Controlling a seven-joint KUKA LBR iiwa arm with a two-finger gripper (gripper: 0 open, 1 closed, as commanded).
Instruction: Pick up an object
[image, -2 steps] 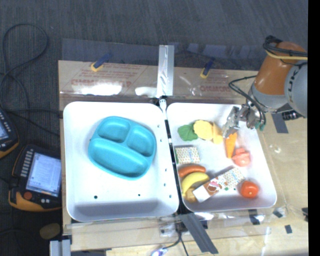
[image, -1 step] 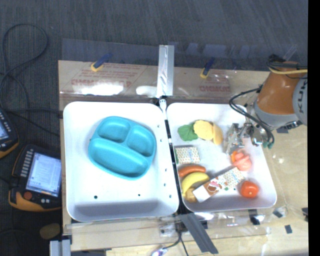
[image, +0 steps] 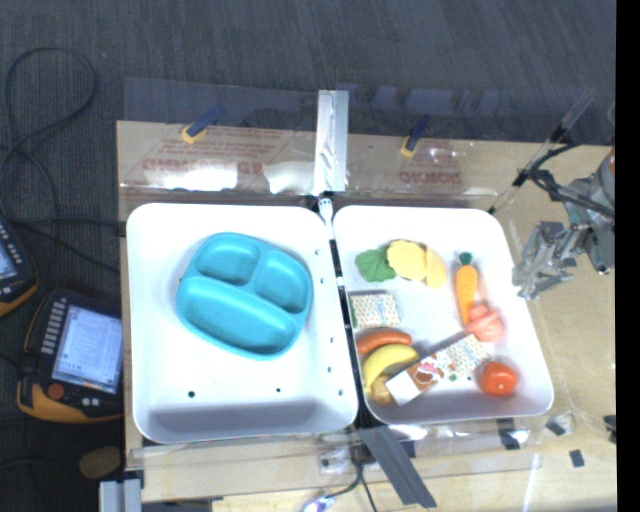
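Your gripper (image: 545, 262) is hovering right of the bin — I cannot tell its opening; you're likely finding the toy carrot (image: 466, 283) light, rigid — grasp mid-length.

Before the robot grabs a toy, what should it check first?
1. Toys to choose from: ok, the right bin holds a carrot, a tomato, a banana and more.
2. Gripper over a toy: not ok, it sits outside the right bin's right edge.
3. Fingers ready: cannot tell.
4. Easy first pick: ok, the tomato lies apart near the front right corner.
5. Left bin: ok, it holds a blue divided tray, away from the toys.
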